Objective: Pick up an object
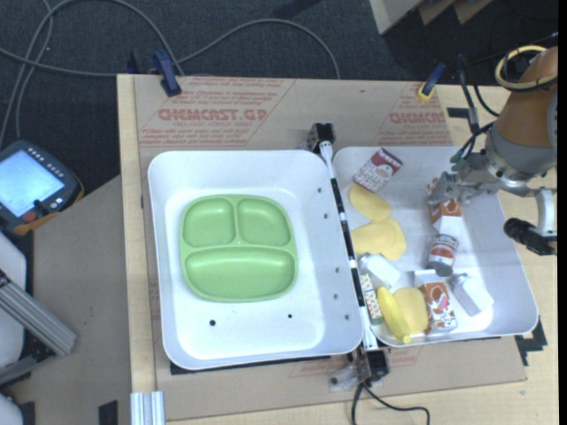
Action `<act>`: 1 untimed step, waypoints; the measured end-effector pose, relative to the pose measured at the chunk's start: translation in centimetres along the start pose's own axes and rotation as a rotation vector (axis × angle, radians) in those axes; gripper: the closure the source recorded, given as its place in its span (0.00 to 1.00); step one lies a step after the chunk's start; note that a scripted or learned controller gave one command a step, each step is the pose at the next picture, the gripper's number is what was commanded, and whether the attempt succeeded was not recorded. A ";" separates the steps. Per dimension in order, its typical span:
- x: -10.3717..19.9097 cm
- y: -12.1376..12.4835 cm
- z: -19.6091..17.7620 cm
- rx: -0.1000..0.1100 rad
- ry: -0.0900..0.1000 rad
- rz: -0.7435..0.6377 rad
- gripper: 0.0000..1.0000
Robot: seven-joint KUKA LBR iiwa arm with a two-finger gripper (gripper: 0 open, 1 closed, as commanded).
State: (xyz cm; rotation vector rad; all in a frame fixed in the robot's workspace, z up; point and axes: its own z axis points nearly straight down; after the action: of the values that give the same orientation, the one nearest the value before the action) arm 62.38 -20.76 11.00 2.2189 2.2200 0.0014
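Note:
My gripper [446, 189] hangs low over the back right part of the right bin [505, 264], at the end of the grey arm with the orange band [524, 113]. Directly under it lies a small red and white packet [449, 208]; I cannot tell whether the gripper touches it. Just in front lies a red and white tube [443, 248]. A red and white carton [376, 169] sits at the bin's back left. Two pale yellow flat pieces [379, 224] lie along the left side.
At the right bin's front are a white block [381, 270], a yellow object [403, 312], a red carton [438, 306] and a grey piece [467, 292]. The left bin [168, 237] holds a green divided plate [237, 246]. Cables run behind the bench.

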 end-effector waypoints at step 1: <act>4.9 4.0 2.4 0.019 0.000 0.002 1.00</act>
State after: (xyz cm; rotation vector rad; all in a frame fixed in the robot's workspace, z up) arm 66.39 -15.91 8.63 2.2308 2.2269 -0.0198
